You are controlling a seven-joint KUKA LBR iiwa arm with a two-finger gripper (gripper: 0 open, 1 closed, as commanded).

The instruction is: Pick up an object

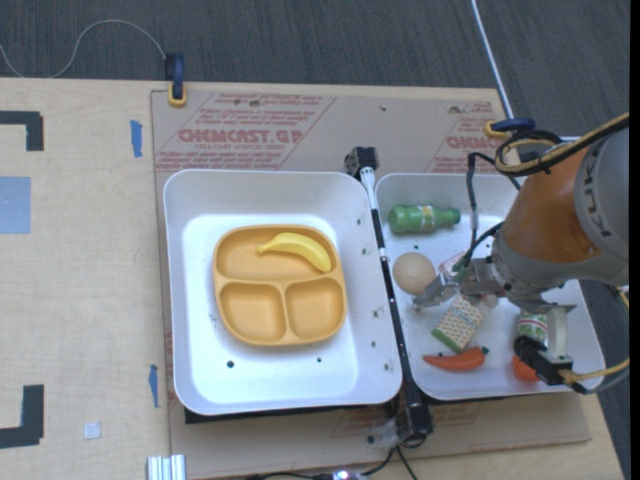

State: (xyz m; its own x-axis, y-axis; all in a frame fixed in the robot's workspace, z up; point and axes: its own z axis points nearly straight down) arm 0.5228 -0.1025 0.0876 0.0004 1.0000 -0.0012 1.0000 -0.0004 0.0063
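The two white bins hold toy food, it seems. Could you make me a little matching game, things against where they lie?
Things:
1. banana
2. green bottle
3. egg
4. red chilli

Places:
A. right bin, near its front edge
B. top compartment of the yellow tray
C. right bin, at its back
D. right bin, beside the divider, left of the gripper

Pairs: 1-B, 2-C, 3-D, 4-A

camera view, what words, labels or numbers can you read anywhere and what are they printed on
"CHEMCAST GP" in red on the brown sheet behind the left bin; the finer red lines beneath it are too small to read.
A second red print of the same kind on the sheet's right part, partly covered by cables, cannot be read whole.
The green bottle has a label that is too blurred to read.
The patterned packet shows no readable text.
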